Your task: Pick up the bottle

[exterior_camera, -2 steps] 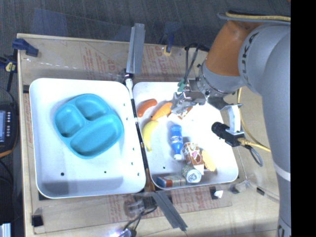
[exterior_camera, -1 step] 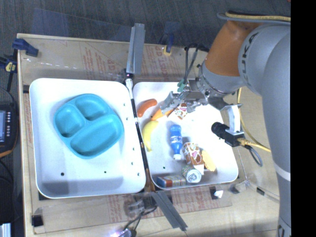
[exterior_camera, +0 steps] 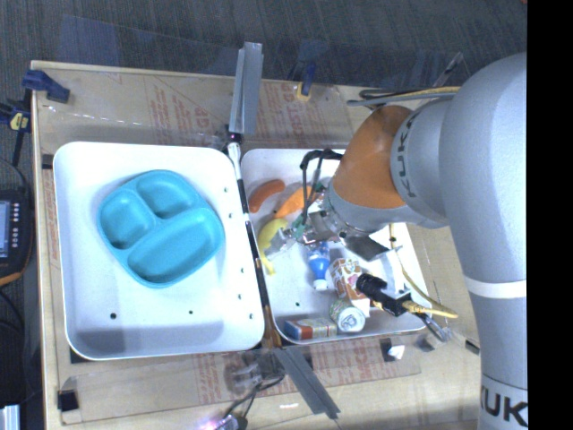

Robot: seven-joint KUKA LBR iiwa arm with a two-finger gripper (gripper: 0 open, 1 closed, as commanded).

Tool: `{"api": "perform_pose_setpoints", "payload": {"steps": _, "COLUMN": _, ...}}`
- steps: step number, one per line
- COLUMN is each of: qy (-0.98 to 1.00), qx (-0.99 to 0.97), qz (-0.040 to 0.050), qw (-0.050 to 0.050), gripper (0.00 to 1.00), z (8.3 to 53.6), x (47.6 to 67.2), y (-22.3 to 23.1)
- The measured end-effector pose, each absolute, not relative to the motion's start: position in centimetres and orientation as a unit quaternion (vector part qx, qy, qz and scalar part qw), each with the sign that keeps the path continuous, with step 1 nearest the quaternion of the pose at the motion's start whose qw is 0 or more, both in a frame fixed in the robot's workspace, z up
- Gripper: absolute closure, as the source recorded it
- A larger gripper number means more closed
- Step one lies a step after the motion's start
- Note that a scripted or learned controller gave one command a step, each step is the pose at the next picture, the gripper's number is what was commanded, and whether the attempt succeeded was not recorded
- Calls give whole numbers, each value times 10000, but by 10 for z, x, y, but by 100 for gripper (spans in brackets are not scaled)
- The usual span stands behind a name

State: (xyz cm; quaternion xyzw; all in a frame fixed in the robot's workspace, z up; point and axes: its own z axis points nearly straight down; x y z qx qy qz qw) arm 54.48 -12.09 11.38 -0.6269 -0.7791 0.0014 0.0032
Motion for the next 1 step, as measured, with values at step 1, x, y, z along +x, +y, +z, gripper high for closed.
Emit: {"api": "perform_pose_setpoints", "payload": {"steps": 1, "qy": -7871, "qx": -6168, "qz": 5, "qw": 22, "gripper": 0, "z": 91, "x": 528, "y": -177}}
